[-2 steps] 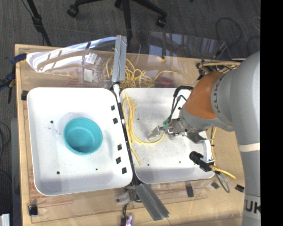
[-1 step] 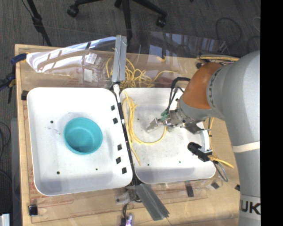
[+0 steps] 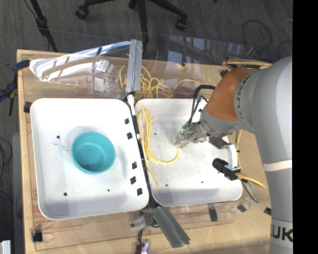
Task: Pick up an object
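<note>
A teal bowl (image 3: 93, 152) sits upright in the middle of the left white bin (image 3: 44, 198), well apart from my claw (image 3: 183, 137). My claw hangs low in the right white bin (image 3: 198, 196), just right of a yellow cord (image 3: 149, 136) that loops across that bin's floor. I cannot tell how wide my claw stands.

Dark grey carpet floor (image 3: 223, 20) surrounds the wooden bench (image 3: 25, 218), office-chair base (image 3: 144, 10) beyond.
</note>
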You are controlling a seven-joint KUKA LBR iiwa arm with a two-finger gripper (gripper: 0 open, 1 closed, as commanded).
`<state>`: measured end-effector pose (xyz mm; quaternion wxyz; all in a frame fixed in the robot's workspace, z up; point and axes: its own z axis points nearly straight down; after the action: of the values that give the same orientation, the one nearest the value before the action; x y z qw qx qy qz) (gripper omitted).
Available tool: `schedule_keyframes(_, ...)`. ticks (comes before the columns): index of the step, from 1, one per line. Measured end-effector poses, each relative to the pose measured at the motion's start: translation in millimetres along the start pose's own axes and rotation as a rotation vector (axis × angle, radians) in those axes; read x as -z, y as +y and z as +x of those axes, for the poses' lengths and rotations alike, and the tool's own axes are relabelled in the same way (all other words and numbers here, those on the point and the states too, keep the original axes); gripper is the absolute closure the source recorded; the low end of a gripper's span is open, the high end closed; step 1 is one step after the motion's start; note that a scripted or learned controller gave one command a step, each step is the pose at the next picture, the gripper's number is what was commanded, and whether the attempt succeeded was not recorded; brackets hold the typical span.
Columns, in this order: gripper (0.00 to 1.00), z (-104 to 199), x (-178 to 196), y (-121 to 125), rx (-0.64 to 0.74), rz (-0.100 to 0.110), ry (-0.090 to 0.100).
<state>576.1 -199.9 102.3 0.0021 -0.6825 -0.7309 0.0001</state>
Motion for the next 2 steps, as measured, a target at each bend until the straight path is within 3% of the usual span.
schedule_keyframes(1, 0.00, 0, 0, 0, 0.000, 0.000, 0.000)
schedule_keyframes(2, 0.00, 8, -12, -34, 0.096, 0.002, 0.000)
